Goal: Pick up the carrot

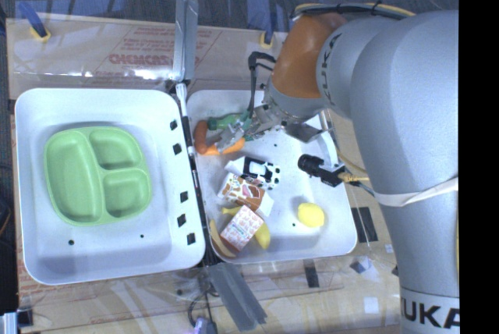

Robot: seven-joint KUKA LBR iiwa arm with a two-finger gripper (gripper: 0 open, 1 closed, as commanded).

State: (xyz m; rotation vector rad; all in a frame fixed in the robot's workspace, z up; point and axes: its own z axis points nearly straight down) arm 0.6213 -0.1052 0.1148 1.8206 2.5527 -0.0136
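The carrot [209, 139] is orange with a green leafy top [222, 122]. It lies at the far left of the right bin [339, 243], close to the wall between the bins. My gripper [248, 127] is low over the bin, right at the carrot's leafy end, touching or nearly touching it. The grey arm with its orange band [300, 63] comes in from the right and hides the bin's back right part.
The right bin also holds a black-and-white object [261, 168], two small printed boxes [243, 190] [242, 227], a yellow lemon [310, 215] and a yellow piece [265, 236]. In the left bin [31, 246] sits a green divided plate [97, 175].
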